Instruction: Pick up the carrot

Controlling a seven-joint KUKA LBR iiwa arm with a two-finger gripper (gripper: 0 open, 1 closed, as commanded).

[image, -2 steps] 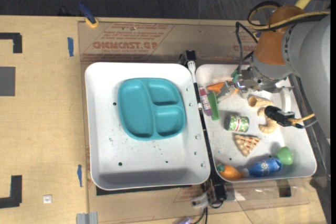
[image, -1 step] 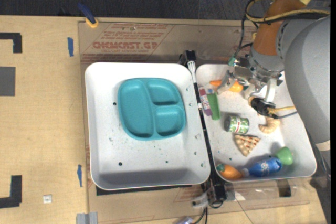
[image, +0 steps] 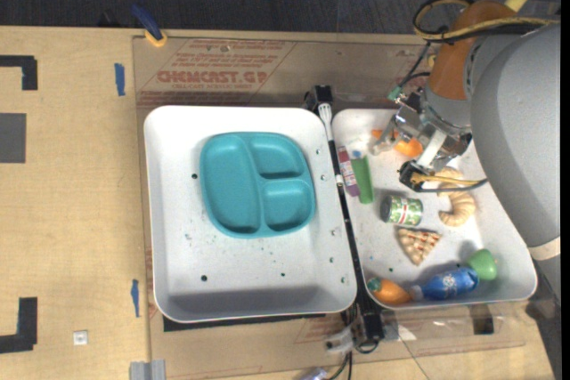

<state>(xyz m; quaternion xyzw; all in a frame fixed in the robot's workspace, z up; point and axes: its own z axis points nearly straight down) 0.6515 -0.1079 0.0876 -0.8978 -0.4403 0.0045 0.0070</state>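
An orange carrot [image: 393, 290] with a green top lies at the near edge of the right bin [image: 508, 231], next to a blue bottle [image: 450, 283]. My gripper [image: 407, 131] hangs low over the far part of that bin, well away from the carrot. A small orange thing [image: 408, 148] sits right at the gripper's tip, and another orange bit [image: 378, 136] lies just left of it. Whether either is between the fingers I cannot tell.
The right bin also holds a green can [image: 403, 210], a croissant [image: 460, 209], a pizza slice [image: 419, 243], a green fruit [image: 483, 262] and a pink-and-green tube [image: 355, 176]. A teal divided tray [image: 258, 182] lies in the left bin [image: 174, 218].
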